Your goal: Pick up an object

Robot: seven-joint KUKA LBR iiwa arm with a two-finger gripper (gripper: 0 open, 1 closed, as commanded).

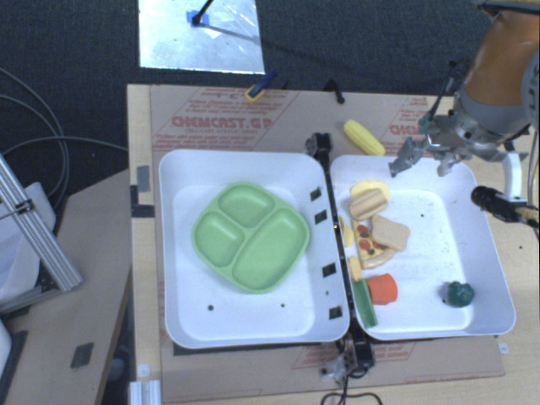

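- The small dark green toy [460, 293] sits alone near the front of the right white bin [485, 251]; it looks light and hard, so pinch its sides
- The little orange block [382, 288] looks easy too
- The end effector [429, 153] hangs over the far edge with its fingers spread, holding nothing

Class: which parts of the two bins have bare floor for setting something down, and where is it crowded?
Bare: right bin floor between the toast and the dark green toy; left bin corners around the green plate. Crowded: the right bin's left side.
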